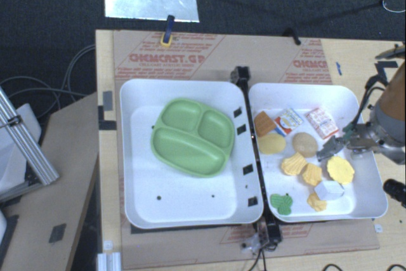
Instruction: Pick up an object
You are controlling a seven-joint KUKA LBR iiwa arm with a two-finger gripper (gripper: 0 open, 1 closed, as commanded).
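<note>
The right white bin (365, 112) holds several small food items: a tan round piece (304, 143), a yellow piece (340, 169), a white block (328, 189), a ridged yellow chip (293, 165), a green leafy piece (281, 202) and two red-and-white packets (321, 122). My gripper (334, 148) hangs low over this bin's right half, between the tan round piece and the yellow piece. Nothing is visibly held in it. The grey arm comes in from the right edge.
The left bin (143, 200) carries a green divided plate (192, 135). A black divider with clips (248, 136) runs between the bins. An orange-brown piece (263, 122) and a pale yellow round piece (273, 144) lie near the divider.
</note>
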